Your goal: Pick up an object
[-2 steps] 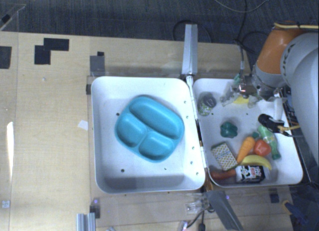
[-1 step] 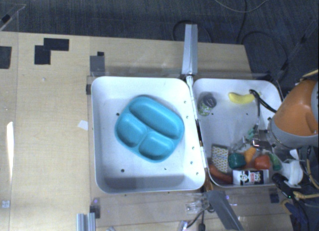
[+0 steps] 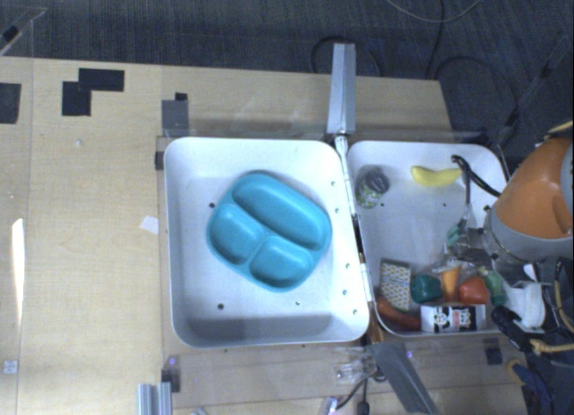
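Pale wooden bench top (image 3: 81, 225) fills the left side, w/ black square markers (image 3: 90, 89) near its far edge and dark grey carpet (image 3: 179, 1) beyond; a thin cable (image 3: 421, 1) loops across the carpet at upper right. A grey metal post (image 3: 341, 90) stands at the back, btwn the two bins.

Left white shallow plastic bin (image 3: 179, 315) holds one thing: a blue three-compartment plastic tray (image 3: 269, 229), lying flat near the middle, turned at a slant.

Right white shallow plastic bin (image 3: 404, 234) is fuller. A small grey round metal piece (image 3: 371, 183) sits at its far-left corner, a yellow toy banana (image 3: 435, 176) just beside it along the far wall. At the near side, a cluster: patterned square pad (image 3: 395, 276), dark green rounded object (image 3: 425, 289), small orange piece (image 3: 449, 277), red-orange rounded object (image 3: 473, 291), a dark red long piece (image 3: 399, 313) and a white box w/ black print (image 3: 447, 318) at the near wall.

Grey arm w/ orange band (image 3: 538, 198) comes in from the right. Its two-finger gripper (image 3: 465, 247) hangs over the cluster, just above the orange piece and red-orange object, well apart from the banana. Fingers are prob. blurred into the clutter, so open or closed: cannot tell. Nothing visibly lifted.
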`<state>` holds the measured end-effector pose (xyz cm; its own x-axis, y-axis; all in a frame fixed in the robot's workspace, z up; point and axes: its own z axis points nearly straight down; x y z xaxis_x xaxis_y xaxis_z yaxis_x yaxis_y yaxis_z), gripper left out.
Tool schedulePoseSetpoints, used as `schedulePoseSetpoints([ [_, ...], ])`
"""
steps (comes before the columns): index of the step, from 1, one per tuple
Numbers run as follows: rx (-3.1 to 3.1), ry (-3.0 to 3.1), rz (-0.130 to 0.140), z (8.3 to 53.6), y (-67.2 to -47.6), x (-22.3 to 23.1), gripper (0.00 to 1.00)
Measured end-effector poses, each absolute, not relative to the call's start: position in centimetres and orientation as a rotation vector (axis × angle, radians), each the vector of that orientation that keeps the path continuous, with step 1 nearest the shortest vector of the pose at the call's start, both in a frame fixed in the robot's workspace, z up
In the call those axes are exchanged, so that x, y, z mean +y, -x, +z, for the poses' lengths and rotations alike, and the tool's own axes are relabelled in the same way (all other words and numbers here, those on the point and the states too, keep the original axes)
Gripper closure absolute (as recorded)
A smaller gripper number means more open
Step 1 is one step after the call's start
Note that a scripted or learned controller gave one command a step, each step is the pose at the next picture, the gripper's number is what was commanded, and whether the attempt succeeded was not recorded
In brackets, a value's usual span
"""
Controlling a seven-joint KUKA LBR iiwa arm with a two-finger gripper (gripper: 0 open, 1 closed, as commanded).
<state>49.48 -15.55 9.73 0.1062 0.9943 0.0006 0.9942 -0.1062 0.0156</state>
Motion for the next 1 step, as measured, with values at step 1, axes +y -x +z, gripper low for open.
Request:
schedulePoseSetpoints([
  [1, 2.020, -2.404, 0.001, 20.90, -49.56, -11.57, 1.00],
])
